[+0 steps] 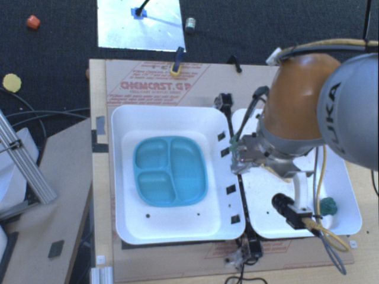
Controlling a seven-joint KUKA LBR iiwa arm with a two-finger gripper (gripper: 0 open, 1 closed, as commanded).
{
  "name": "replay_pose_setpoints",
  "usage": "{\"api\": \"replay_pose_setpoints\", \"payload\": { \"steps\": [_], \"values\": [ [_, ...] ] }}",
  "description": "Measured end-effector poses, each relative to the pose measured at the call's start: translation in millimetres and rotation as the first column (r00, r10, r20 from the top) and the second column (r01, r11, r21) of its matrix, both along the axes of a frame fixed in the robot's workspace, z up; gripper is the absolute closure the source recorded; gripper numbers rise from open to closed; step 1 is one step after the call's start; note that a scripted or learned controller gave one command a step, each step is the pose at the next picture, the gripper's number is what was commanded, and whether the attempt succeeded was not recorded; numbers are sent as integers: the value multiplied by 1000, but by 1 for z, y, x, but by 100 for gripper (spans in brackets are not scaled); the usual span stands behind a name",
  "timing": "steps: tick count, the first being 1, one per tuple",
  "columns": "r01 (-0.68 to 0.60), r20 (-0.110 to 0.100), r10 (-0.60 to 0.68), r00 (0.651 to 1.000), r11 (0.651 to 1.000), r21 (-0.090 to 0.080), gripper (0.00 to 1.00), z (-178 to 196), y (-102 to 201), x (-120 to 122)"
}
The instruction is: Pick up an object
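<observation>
One arm (308,99) above the right bin (349,218); finger state cannot be told.
Advice: descend squarely over the teal object (327,206), clear of the bin wall.

Much of the right bin (260,220) is covered by the arm (314,99). The hand's fingers are hidden under the wrist. A small teal object (327,206), near the right bin's right rim, is too small to be identified. The arm is cut off by the right edge.
</observation>
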State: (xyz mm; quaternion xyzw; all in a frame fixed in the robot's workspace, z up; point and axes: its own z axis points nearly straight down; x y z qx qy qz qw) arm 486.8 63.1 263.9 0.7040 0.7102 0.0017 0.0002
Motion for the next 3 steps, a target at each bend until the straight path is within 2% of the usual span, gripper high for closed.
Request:
{"api": "replay_pose_setpoints", "payload": {
  "steps": [1, 2, 3],
  "values": [
    [0, -6, 0, 1000, 1000, 0, 100, -38, 52, -1],
    [18, 2, -18, 1000, 1000, -6, 100, -10, -56, 1],
    [1, -1, -1, 1000, 1000, 0, 100, -11, -11, 0]
  ]
}}
